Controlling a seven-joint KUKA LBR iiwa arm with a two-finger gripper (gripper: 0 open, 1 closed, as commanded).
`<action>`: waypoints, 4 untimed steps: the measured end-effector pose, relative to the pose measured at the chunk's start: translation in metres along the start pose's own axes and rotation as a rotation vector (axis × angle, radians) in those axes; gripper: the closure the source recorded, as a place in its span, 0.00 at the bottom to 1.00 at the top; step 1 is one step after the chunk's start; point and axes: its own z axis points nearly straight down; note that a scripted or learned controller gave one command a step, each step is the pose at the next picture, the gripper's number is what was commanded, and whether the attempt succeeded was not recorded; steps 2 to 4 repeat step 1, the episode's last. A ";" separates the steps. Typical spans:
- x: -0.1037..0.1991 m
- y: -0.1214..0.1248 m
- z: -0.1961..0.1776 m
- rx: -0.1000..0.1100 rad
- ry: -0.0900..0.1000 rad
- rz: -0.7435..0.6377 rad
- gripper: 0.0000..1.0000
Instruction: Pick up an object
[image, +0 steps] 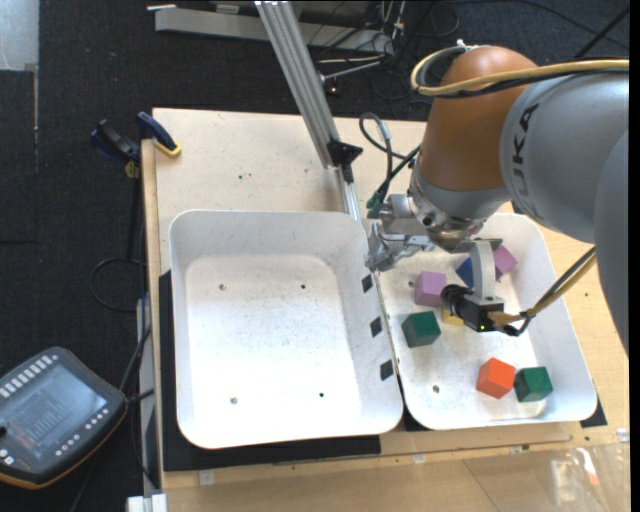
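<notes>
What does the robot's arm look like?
The arm is fat, round and grey, with dark letters printed on its side. Above the wrist it has a shiny orange band. A thin yellow cable loops over the orange part. At the tip sits a small silvery metal gripper.
</notes>
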 end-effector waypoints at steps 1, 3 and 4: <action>0.047 -0.018 -0.005 0.000 -0.001 0.001 1.00; 0.047 -0.018 -0.005 0.000 -0.001 0.001 1.00; 0.047 -0.018 -0.005 0.000 -0.001 0.001 1.00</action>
